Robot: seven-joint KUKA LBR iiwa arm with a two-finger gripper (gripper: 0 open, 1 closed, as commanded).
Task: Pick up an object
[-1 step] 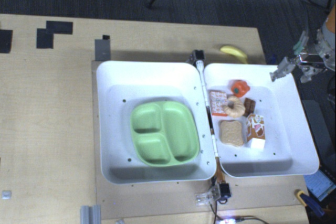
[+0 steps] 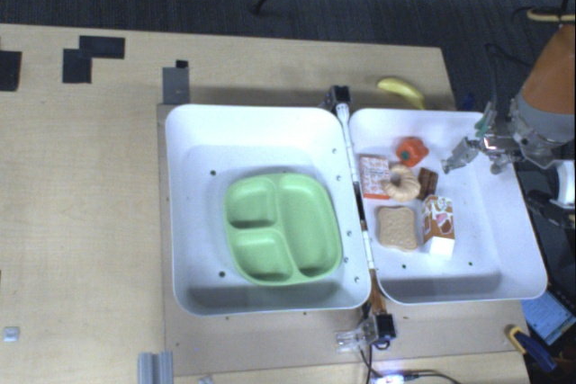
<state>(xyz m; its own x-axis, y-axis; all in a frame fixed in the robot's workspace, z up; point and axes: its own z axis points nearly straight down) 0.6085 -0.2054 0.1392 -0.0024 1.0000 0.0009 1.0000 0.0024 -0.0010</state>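
Several small food items are sitting to the left of your pincer (image 2: 468,153), which is hanging over the right bin (image 2: 504,229) near its far right side, reaching in from the arm's grey wrist and orange band. You are seeing its two fingers spread apart, with nothing between them.

Moving outward from the fingers, the red tomato-like piece (image 2: 411,150) is lying closest, near the pincer but not touching it. Just beyond and below it you are looking at the ring-shaped pastry (image 2: 402,184), resting partly on the orange-and-white packet (image 2: 373,171), with a dark brown bar (image 2: 427,183) tucked just beside it. Lower in the bin the slice of toast (image 2: 397,227) is lying flat, and the small carton (image 2: 438,227) is lying just beside it on the right.

You are probably dealing with light toy food, stiff and rather smooth, so a rounded piece may be slipping out of a shallow pinch. The red piece is looking like the easiest take: it is standing apart from the cluster, so close across its middle. The carton's flat sides are also offering good purchase; the toast is lying too flat.

Farther out, the green divided tray (image 2: 282,227) is filling the left bin (image 2: 193,193), and a banana (image 2: 400,90) is lying on the bench beyond.
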